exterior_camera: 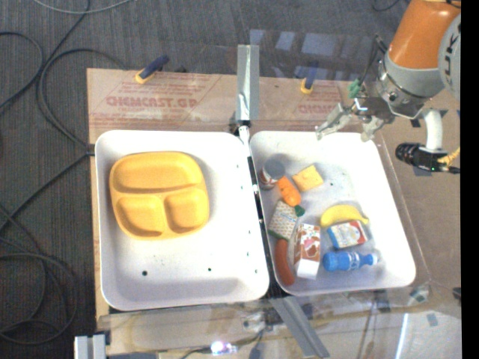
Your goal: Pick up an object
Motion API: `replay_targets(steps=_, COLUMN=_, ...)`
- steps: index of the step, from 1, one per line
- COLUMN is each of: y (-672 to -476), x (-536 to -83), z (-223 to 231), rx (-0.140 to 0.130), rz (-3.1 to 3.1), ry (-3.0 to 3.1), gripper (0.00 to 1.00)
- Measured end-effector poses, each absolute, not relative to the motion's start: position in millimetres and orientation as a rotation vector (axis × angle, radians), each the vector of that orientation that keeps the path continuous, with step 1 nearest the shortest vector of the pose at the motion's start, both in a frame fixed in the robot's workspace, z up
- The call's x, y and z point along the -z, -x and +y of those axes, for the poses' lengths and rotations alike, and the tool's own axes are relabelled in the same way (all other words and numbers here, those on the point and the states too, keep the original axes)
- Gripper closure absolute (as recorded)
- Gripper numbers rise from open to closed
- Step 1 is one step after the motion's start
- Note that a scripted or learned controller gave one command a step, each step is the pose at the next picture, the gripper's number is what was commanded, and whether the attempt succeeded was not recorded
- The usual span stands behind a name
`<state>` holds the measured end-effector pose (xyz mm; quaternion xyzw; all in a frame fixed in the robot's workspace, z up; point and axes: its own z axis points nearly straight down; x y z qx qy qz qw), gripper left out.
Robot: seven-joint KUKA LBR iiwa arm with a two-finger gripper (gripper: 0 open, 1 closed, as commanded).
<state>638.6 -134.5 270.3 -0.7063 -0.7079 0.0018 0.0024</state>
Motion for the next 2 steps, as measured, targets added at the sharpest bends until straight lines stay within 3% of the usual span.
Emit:
replay_targets(steps=1, y=-667.5, x=-147.1, z=-137.2, rx=-0.008, rz=-2.355, ry=2.073, gripper=0.0)
replay_targets(steps=2, y=-658.5, x=-88.0, z=-108.0, rx=0.007, rz=-2.314, ry=2.138, gripper=0.0)
